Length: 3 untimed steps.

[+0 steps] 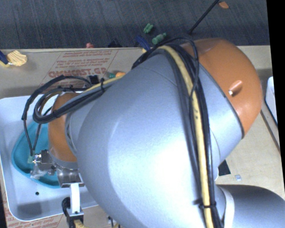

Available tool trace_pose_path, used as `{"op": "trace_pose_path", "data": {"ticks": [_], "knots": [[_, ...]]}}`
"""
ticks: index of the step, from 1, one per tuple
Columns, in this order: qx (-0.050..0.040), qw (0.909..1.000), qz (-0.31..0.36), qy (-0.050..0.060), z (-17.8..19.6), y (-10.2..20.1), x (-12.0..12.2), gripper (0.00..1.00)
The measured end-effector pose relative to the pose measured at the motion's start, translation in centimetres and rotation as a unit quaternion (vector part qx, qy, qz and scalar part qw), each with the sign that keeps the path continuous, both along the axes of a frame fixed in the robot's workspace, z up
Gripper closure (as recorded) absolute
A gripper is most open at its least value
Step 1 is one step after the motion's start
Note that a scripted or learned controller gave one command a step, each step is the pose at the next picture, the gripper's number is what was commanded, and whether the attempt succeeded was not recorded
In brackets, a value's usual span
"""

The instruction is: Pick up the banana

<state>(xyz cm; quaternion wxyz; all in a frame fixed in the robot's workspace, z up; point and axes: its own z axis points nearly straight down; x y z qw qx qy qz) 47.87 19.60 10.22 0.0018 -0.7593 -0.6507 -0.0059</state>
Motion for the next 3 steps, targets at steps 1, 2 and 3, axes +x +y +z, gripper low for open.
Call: {"op": "trace_pose_path", "data": {"ticks": [1,2,3], "knots": [[-0.0104,0.9757,0.219,-0.009,-0.3,1.5,0.6,0.00],[-0.0095,0.8939,0.448,-0.013,-0.3,-0.4,0.7,0.00],[-0.0096,0.8936,0.449,-0.013,-0.3,-0.4,0.6,0.00]]}}
